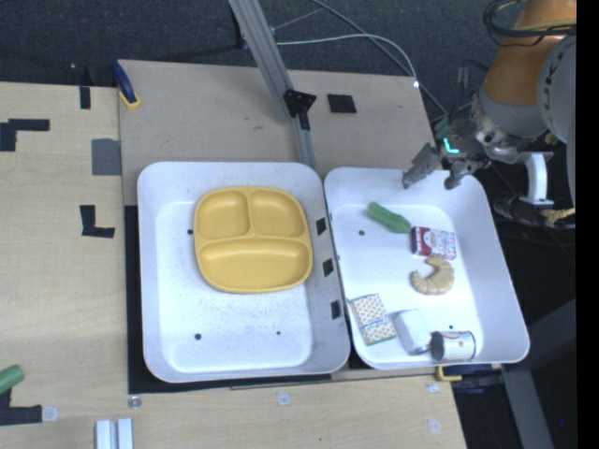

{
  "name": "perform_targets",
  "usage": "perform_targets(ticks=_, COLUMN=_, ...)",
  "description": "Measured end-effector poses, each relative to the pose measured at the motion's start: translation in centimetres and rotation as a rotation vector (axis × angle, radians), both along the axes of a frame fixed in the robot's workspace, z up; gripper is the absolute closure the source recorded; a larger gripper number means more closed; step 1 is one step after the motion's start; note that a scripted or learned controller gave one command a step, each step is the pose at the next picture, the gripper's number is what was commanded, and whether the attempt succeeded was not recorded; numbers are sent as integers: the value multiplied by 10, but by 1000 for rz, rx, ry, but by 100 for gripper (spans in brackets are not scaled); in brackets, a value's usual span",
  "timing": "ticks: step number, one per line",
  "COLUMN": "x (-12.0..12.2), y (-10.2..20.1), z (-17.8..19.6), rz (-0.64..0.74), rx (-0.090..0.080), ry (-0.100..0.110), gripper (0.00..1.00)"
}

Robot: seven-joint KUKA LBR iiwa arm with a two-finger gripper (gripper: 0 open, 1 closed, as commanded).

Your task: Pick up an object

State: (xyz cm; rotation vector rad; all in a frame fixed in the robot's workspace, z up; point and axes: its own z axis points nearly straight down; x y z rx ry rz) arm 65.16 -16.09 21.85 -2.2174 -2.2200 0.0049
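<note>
Spread-fingered and empty, the two-finger gripper (437,167) hovers above the right white bin's (496,241) rim; the green pod-shaped toy (387,217) could roll aside if clipped.

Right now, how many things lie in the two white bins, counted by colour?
Yellow: 1, the divided plate in the left bin
Green: 1, the pod
Red and white: 2, the carton and the can
Tan: 1, the croissant
Checkered: 1, the packet
Grey: 1, the small block
Total: 7
</note>
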Motion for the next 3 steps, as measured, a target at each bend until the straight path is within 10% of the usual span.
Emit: perform_targets(ticks=3, x=9, y=10, z=-91, rz=1, rx=-2, ry=-1, gripper=0)
